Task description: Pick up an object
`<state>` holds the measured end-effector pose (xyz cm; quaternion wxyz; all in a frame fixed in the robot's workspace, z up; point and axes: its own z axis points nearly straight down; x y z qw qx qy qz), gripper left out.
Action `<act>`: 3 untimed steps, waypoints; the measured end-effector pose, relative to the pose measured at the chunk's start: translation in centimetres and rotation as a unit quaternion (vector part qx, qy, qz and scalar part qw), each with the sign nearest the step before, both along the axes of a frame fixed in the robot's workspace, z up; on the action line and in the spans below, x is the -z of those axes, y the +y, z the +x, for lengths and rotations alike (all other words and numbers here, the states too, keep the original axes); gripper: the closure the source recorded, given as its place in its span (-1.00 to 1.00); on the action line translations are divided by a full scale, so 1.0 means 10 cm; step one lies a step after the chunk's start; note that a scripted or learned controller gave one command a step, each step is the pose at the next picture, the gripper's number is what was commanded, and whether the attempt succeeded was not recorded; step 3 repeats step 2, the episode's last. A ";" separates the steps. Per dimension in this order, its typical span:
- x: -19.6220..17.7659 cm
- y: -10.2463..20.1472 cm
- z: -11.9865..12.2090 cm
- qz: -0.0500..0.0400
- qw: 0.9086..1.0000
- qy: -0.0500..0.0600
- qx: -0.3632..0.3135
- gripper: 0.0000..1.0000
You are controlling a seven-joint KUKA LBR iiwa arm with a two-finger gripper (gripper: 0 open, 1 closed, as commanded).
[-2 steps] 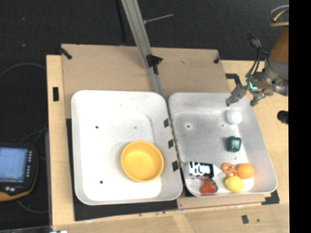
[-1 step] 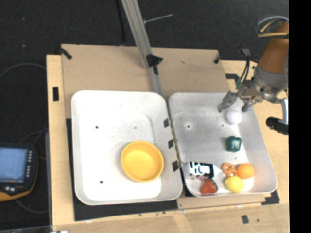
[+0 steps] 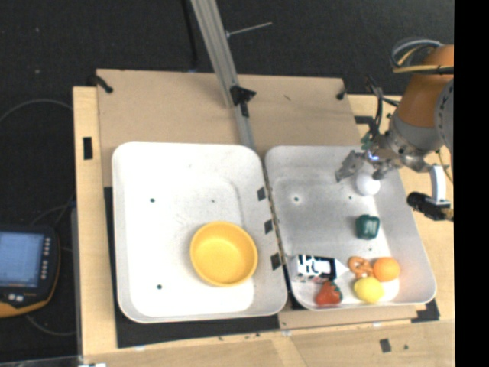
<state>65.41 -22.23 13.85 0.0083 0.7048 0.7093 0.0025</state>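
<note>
My gripper (image 3: 365, 173) hangs over the far right part of the right bin (image 3: 306, 205), on the grey arm with its orange band (image 3: 424, 90). A small white round object (image 3: 369, 184) sits right at the gripper's tip; whether it is gripped I cannot tell. Below it in the same bin lies a dark green object (image 3: 368, 226). Along the near edge are an orange fruit (image 3: 387, 268), a yellow lemon (image 3: 369, 290), a red strawberry (image 3: 328, 294), a small orange ring-shaped piece (image 3: 357, 264) and a black and white box (image 3: 315, 266).
The left bin (image 3: 153, 182) holds a yellow bowl (image 3: 223, 253) near its front right. A metal pole (image 3: 221, 52) slants up from between the bins at the back. A screen device (image 3: 23, 270) lies off the bench to the left.
</note>
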 end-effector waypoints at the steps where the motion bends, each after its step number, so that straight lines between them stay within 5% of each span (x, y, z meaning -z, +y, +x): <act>1: 0.04 -0.02 0.01 -0.002 1.000 -0.002 0.001 -1.00; 2: -0.05 -0.02 0.02 -0.003 1.000 -0.002 -0.001 1.00; 3: -0.05 -0.02 0.02 -0.003 1.000 -0.002 -0.001 1.00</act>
